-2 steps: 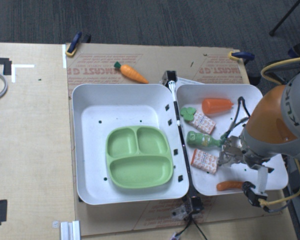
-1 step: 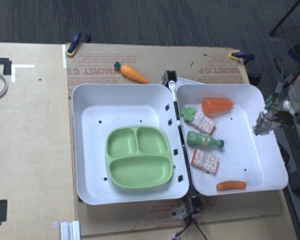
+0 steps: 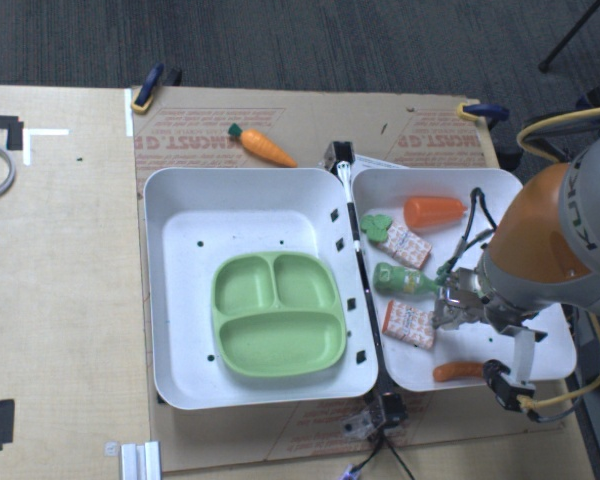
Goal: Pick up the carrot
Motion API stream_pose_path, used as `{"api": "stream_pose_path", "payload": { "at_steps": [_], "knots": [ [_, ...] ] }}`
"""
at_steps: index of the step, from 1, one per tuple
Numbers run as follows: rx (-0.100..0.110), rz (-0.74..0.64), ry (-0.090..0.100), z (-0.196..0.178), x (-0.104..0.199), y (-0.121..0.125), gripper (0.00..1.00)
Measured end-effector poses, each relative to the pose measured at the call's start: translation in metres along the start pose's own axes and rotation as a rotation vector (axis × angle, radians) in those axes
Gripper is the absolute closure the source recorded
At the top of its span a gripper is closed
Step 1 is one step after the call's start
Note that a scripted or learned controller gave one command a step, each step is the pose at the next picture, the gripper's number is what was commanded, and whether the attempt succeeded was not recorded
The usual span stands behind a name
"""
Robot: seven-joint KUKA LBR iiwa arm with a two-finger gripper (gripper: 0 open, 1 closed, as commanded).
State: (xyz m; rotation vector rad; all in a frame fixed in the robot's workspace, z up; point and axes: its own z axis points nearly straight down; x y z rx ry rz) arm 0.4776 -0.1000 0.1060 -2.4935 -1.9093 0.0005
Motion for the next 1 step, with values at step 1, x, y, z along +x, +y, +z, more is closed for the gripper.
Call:
{"api": "stream_pose_path", "payload": {
  "at_steps": [1],
  "knots": [
    [-0.003,-0.124,-0.001,-0.1116,-0.017,0.0055,1.0]
  ]
}}
